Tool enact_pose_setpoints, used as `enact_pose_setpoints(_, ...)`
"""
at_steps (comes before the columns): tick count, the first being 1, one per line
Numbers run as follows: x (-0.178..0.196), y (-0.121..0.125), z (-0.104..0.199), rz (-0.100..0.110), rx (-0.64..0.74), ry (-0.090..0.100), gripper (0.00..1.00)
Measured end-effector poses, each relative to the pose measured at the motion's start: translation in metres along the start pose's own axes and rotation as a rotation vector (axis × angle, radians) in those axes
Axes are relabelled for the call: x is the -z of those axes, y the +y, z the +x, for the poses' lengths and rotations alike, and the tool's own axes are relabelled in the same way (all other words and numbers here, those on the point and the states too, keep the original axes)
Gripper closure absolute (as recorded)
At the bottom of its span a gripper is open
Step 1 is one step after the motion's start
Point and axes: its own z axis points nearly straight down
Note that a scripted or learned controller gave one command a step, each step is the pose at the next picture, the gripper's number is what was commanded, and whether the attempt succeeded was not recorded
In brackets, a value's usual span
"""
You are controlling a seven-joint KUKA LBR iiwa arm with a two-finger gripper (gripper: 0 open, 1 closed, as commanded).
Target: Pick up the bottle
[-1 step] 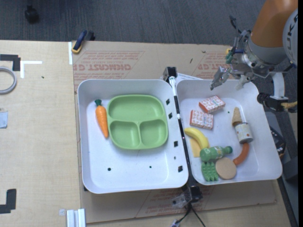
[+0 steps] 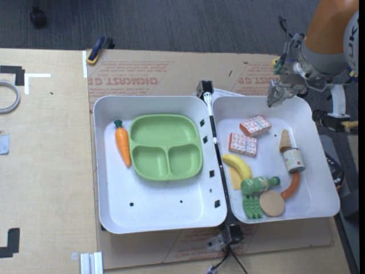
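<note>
Cardboard underlies two bins; the bottle (image 2: 260, 183) lies in the right bin (image 2: 308, 207), touching banana (image 2: 237, 166) and cookie (image 2: 272, 204). Likely light, slick plastic: grip mid-body. Gripper (image 2: 278, 97) hovers at the far rim, holding nothing.

Cardboard sheet (image 2: 134, 73) bears red upside-down print, unreadable.
</note>
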Motion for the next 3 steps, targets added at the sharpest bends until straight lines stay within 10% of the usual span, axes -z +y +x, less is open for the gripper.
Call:
enact_pose_setpoints(2, -0.040, -0.139, 0.132, 0.002, -0.112, 0.001, 1.00)
enact_pose_setpoints(3, -0.039, -0.162, 0.199, 0.002, -0.234, 0.001, 1.00)
